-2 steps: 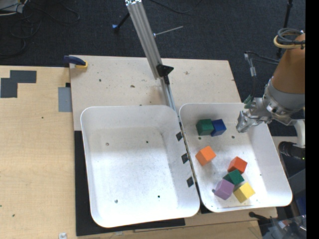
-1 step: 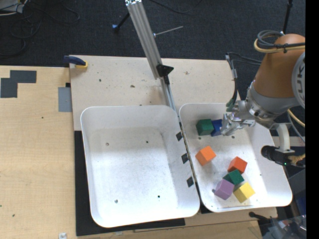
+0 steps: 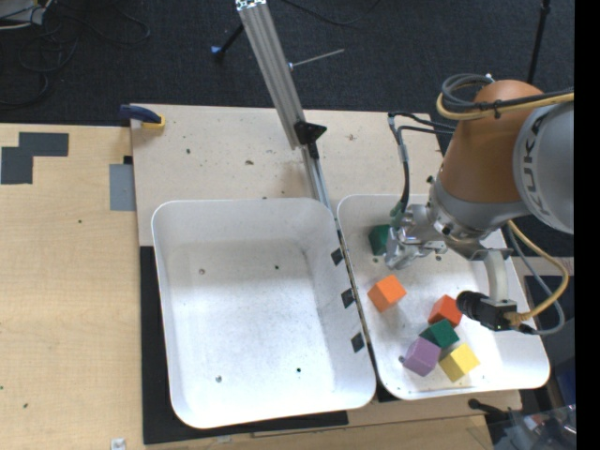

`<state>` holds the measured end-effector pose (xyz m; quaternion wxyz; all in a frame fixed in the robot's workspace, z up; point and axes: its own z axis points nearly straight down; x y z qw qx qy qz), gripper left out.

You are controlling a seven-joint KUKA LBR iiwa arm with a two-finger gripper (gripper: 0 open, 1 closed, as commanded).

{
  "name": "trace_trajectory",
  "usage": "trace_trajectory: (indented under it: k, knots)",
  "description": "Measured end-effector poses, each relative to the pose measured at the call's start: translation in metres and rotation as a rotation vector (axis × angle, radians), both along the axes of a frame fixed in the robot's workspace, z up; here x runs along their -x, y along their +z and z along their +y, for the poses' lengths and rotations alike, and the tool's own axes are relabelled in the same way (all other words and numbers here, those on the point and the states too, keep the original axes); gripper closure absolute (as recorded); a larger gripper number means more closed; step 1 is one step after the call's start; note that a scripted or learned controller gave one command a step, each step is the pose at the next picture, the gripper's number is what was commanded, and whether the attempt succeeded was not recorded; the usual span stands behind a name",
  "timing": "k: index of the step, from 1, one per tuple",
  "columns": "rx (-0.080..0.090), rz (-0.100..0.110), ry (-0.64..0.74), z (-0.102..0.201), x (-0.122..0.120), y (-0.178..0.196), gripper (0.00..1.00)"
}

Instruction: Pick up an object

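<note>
arm: grey kuka arm with an orange band reaches in from the right, wrist bent low over the right bin (image 3: 525,368).
gripper: the gripper (image 3: 401,251) sits low near the bin's back left corner, just beside a green block (image 3: 378,239); whether it is apart or together, i cannot tell.
orange cube: the orange cube (image 3: 386,292) lies alone, in front of the gripper.
cluster: red block (image 3: 446,309), dark green block (image 3: 438,335), purple block (image 3: 421,355) and yellow block (image 3: 457,362) sit close together toward the front.
left bin: the left bin (image 3: 187,223) sits beside the right one.
</note>
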<state>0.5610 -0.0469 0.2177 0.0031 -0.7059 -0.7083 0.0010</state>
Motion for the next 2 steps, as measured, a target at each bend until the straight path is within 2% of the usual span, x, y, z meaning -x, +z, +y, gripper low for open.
trace_trajectory:
  k: [1,2]
  knots:
    - [0.000,-0.001,0.001,0.058,0.021,0.008,1.00]
    - [0.001,0.001,0.001,0.107,0.040,-0.002,1.00]
